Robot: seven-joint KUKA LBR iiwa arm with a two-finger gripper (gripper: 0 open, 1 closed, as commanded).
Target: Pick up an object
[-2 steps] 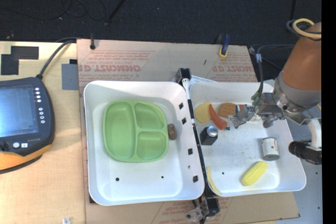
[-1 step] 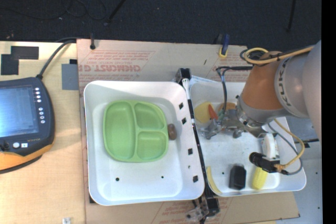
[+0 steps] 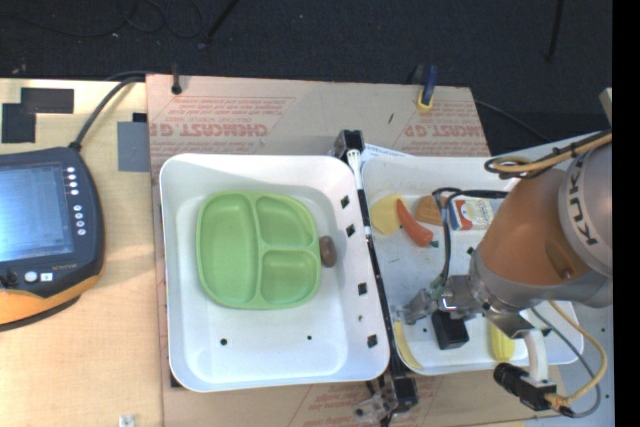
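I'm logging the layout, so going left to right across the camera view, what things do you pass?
Handheld screen pendant → green divided plate → small brown object → yellow piece → orange-red carrot-like piece → small printed carton → arm's orange band.

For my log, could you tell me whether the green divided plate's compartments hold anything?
Empty: the green divided plate shows three bare compartments; a small brown object lies outside its right rim, in the left bin.

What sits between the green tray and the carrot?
In the camera view: a small brown object by the green tray, then the bin walls, then a yellow piece beside the carrot.
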